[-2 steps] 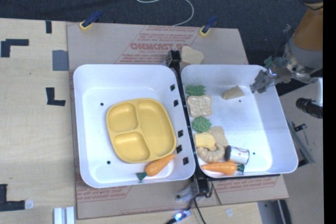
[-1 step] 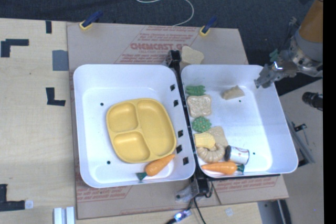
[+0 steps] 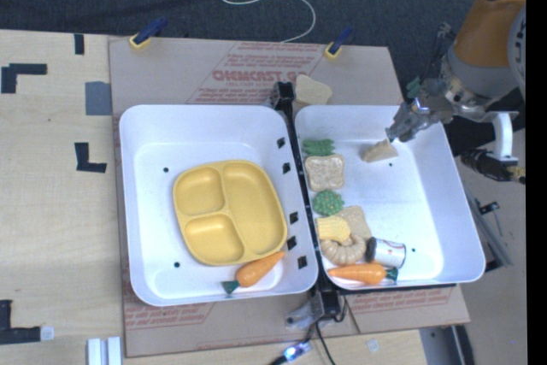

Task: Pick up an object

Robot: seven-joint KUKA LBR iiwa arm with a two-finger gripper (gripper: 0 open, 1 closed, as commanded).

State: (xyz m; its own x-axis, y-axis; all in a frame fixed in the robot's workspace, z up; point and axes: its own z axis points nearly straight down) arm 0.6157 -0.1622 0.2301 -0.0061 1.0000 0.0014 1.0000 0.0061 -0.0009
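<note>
My gripper point(image 3: 398, 132) hangs over the far right part of the right bin point(image 3: 427, 209), its tip just above and right of a tan wedge-shaped piece point(image 3: 379, 151) lying on the bin floor. Along the right bin's left wall lie a green leafy piece point(image 3: 318, 147), a beige cracker point(image 3: 325, 172), a green broccoli piece point(image 3: 327, 203), a yellow block point(image 3: 333, 228), a tan pastry point(image 3: 342, 250), a small metal can point(image 3: 389, 253) and an orange carrot point(image 3: 361, 273).
The left bin point(image 3: 149, 184) holds a yellow divided tray point(image 3: 229, 211) and an orange carrot point(image 3: 259, 268) near its front wall. A pale cream piece point(image 3: 313, 90) lies on the cardboard behind the bins. A white cable point(image 3: 256, 0) loops at the back.
</note>
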